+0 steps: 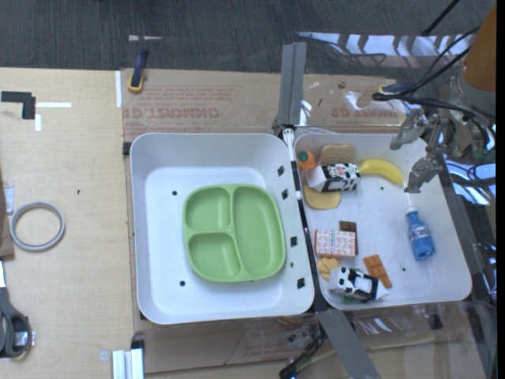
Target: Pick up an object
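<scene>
The right bin (454, 287) holds several small items: a yellow banana (382, 170), a blue bottle (420, 236), a black-and-white cow-patterned box (341, 177), a tan bread slice (323, 200), a pink wafer block (335, 243) and a second cow-patterned toy (356, 283). My gripper (413, 155) hangs over the bin's far right corner, just right of the banana and above the bottle. Its two grey fingers (404, 132) are spread apart, open, with nothing between them.
The left bin (150, 290) holds a green divided plate (234, 232). A small orange item (304, 160) sits by the divider between the bins. A tape ring (34, 225) lies on the wooden bench at left. Cables cross behind the arm at upper right.
</scene>
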### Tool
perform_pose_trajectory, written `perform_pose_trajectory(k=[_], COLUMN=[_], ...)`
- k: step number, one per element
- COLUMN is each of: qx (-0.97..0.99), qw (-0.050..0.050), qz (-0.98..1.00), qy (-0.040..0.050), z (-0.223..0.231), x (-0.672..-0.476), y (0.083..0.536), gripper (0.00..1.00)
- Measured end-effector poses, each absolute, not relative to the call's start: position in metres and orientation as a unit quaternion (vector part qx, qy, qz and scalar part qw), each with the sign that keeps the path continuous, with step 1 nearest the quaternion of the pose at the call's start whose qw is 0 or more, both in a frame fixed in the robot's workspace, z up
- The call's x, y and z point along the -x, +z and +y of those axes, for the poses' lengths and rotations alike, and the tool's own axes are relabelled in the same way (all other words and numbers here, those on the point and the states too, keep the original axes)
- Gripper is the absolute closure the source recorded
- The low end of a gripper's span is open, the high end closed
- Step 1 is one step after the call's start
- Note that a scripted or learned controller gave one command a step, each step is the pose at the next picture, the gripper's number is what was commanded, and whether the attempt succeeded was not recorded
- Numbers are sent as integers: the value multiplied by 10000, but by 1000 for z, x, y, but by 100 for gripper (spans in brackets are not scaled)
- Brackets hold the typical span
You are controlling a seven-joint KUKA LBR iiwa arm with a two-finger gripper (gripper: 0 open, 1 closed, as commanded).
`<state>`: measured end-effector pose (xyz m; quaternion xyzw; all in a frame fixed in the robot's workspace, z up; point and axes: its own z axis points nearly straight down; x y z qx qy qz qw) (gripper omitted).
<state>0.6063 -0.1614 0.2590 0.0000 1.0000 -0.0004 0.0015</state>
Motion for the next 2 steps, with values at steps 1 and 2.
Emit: perform_pose_trajectory(k=[1,2], qx=[659,434], qw=[13,16], qz=[9978,9991], qy=[-2,-2], z=[-222,-221], x=[-617,-569], y=[121,93], gripper=[0,0])
